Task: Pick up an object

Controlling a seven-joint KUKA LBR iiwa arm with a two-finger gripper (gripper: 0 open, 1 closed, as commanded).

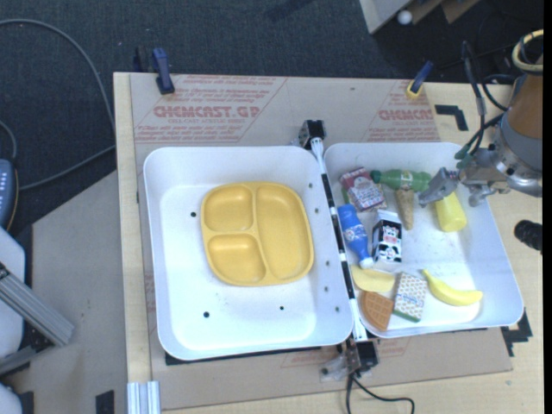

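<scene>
A yellow block (450, 213) lay in the right bin (500, 266), near its far right side, just beside a green bottle (402, 179). The gripper (454, 188) hung right over it, low enough for a grasp, though whether its fingers were spread or closed on it I could not tell. A yellow tray (257, 233) sat in the left bin (172, 257) on the desk (224, 110).

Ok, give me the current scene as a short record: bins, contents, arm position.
left bin: holds a yellow divided plate
right bin: green bottle, blue tube, black-and-white carton, yellow block, banana, waffle, small patterned box
gripper: over the right bin's far right part, just above the yellow block
grasp: nothing visibly held
</scene>
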